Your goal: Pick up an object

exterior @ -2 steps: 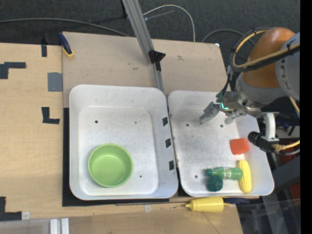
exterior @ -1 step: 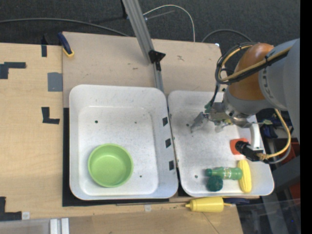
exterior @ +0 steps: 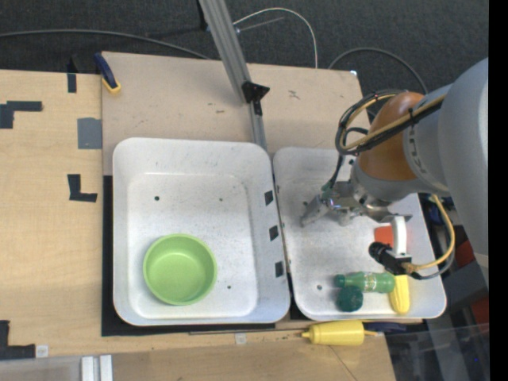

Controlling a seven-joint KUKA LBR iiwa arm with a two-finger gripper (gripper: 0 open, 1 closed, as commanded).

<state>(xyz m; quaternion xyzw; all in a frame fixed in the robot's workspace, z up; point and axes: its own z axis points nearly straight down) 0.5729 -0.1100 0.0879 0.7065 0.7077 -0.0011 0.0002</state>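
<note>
My gripper [exterior: 317, 206] hangs low over the middle of the right bin [exterior: 305, 169], open, with nothing between its fingers. Loose objects lie toward that bin's front right corner, apart from the gripper: a light green bottle-shaped piece [exterior: 367, 282], a dark green lump [exterior: 348, 298] touching it, a yellow piece [exterior: 400, 293], and an orange block [exterior: 383, 234] partly hidden by a white part and a cable. A green bowl [exterior: 179, 269] sits in the front left of the left bin [exterior: 198, 173].
A yellow bottle [exterior: 336, 333] lies outside the bins on the bench's front edge. A grey metal pole [exterior: 230, 46] slants in from the back down to the divide between the bins. The arm's bulk and orange band [exterior: 389, 145] cover the right bin's right side.
</note>
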